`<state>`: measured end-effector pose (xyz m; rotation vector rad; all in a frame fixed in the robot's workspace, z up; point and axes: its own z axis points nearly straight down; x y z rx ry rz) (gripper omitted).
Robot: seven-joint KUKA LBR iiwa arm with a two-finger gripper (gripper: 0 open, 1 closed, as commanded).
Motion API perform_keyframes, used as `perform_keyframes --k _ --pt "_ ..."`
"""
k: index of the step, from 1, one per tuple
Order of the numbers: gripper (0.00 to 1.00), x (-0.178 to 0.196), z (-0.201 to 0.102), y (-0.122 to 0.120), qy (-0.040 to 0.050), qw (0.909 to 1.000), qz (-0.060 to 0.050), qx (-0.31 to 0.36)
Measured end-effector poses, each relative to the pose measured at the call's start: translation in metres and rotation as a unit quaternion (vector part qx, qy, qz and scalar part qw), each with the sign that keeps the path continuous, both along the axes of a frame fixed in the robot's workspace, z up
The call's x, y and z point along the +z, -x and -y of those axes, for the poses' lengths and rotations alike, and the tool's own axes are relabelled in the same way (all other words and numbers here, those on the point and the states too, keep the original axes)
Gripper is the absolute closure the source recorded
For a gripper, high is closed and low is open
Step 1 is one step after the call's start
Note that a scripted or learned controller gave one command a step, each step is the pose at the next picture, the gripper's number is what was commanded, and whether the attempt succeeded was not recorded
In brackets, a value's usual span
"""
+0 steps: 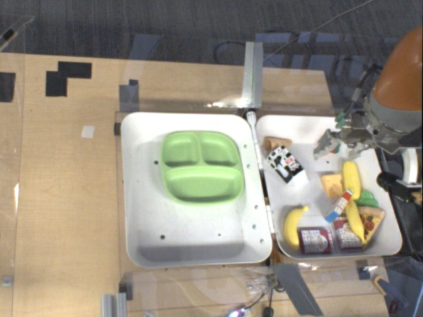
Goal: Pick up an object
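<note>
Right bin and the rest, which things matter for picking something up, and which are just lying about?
For the job: gripper, right bin, bananas, black-and-white carton, cheese wedge.
Lying about: green divided plate, left bin.

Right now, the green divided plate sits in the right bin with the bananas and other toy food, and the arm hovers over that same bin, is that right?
Not quite. The green plate lies in the left bin, alone. The bananas and other toy food are in the right bin, and the gripper does hover over that bin's upper part, as the camera view shows.
</note>
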<state>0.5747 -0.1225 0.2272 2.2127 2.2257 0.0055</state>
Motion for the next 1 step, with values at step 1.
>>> perform_keyframes --k 1 --pt "0.00 -0.1091 -0.0228 -0.0411 0.0032 0.9979 0.021 0.062"
